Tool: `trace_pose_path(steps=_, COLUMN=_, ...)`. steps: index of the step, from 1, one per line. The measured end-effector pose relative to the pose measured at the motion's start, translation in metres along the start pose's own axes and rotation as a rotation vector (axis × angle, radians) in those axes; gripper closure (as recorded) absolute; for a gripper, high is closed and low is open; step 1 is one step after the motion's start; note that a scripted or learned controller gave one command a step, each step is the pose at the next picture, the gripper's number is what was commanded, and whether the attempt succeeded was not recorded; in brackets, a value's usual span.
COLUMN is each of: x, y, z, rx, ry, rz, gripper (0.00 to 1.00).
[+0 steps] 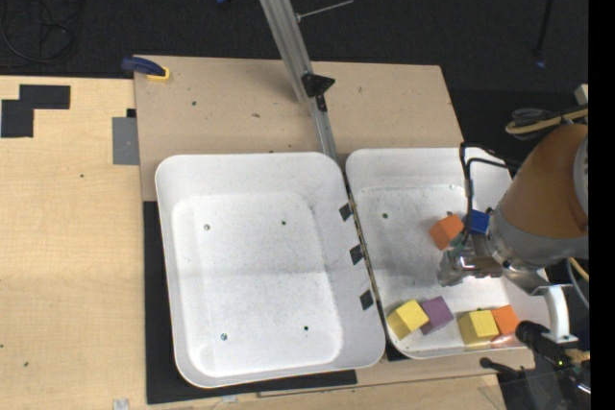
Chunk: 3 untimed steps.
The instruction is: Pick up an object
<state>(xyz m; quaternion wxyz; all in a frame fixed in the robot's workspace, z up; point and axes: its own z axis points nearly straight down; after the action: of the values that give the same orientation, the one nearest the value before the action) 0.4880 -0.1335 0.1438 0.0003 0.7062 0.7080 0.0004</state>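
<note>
Two yellow blocks (407,317), one purple block (437,310) and two orange blocks (446,229) lie in the right bin (404,187); whether the gripper (459,266) is spread or pressed together, I cannot tell.

No readable text anywhere. The bins (259,170), blocks (408,316) and bench (384,101) carry no labels, brands or numbers. Nothing legible on the arm (548,197) either.
</note>
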Motion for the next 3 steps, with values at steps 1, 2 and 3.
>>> trace_pose_path(steps=1, x=0.003, y=0.003, z=-0.062, rx=-0.003, ry=-0.001, rz=0.001, gripper=1.00)
trace_pose_path(steps=2, x=0.001, y=0.003, z=-0.125, rx=-0.004, ry=-0.001, rz=0.001, gripper=1.00)
trace_pose_path(steps=3, x=0.054, y=0.008, z=-0.128, rx=0.002, ry=0.002, rz=-0.002, gripper=1.00)
